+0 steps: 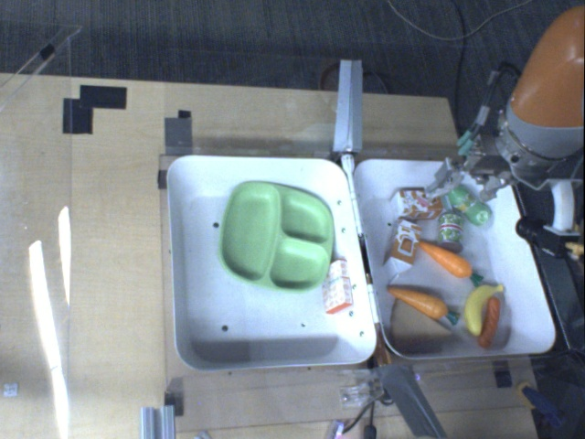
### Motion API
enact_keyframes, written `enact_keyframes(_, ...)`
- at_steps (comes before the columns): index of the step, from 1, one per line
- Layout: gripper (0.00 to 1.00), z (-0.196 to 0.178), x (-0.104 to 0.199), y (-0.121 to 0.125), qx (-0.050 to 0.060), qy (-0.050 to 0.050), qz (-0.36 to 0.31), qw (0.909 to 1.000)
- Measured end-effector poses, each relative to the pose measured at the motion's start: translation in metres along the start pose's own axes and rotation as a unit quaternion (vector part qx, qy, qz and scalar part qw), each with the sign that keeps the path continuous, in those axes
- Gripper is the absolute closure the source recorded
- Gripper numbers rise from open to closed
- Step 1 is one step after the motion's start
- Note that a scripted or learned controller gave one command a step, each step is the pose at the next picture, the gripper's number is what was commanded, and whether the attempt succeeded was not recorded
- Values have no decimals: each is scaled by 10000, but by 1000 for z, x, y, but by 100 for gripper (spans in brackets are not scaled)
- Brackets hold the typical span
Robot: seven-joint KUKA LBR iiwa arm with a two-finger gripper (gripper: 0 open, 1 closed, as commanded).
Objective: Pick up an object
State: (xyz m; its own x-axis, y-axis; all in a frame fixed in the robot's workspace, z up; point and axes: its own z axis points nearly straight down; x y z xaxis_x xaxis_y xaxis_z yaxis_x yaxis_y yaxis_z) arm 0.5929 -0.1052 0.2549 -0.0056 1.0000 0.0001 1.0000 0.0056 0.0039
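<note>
Wooden counter (110,273) w/ two white bins: left bin (196,337) holds green divided tray (276,233), right bin (539,323) holds carrots (445,260), banana (477,307); end effector (468,176) over right bin's far side, finger state indeterminable.

This is a robotics lab or test cell. A pale wooden counter (110,245) carries two white bins (192,337) fixed side by side between metal brackets (347,108). Black tape markers (91,106) sit near its far left corner, a loose cable (457,16) trails over grey carpet (228,16) beyond, and toy food (443,259) serves as props.
</note>
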Motion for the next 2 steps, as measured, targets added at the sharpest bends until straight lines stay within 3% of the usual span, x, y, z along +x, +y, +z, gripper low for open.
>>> enact_keyframes(1,0,120,-31,8,-14,-5,-1115,9938)
enact_keyframes(2,0,167,-89,3,-29,-16,-1436,9896)
